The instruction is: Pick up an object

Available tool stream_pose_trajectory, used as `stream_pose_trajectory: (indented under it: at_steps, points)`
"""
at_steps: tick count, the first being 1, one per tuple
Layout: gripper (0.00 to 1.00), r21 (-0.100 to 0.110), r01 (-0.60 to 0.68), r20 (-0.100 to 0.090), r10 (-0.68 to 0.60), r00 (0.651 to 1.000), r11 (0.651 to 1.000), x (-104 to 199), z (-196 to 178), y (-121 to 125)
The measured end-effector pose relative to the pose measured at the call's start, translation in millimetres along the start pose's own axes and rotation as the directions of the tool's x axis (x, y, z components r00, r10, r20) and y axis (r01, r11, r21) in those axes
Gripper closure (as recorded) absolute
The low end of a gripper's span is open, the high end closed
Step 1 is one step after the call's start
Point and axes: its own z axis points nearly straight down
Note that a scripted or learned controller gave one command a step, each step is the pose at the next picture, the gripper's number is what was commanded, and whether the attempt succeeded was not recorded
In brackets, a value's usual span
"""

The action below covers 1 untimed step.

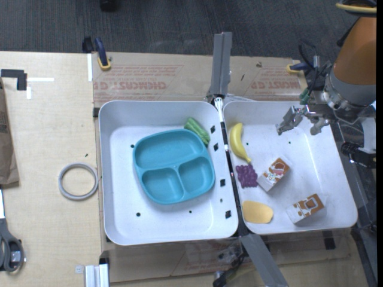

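Yellow oval slab, smooth, flat

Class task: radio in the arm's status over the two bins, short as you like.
Gripper open, holding nothing, above right bin back edge. Banana, grapes, two cartons lying untouched. Nothing blocking the drop.

Two white bins sit side by side on the tabletop, the left bin and the right bin. The left one contains one blue divided plate and one green vegetable. The right one contains one banana, one bunch of purple grapes, one flat yellow piece and two small cartons; on the bare tabletop lie one grey ring and one pair of scissors.
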Motion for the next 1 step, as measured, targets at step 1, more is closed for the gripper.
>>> stream_pose_trajectory:
  at_steps: [1]
  points:
    - [0.00, 0.000, 0.138, -0.001, -0.138, 0.990, 0.990, 6.9, 93.9, -38.1]
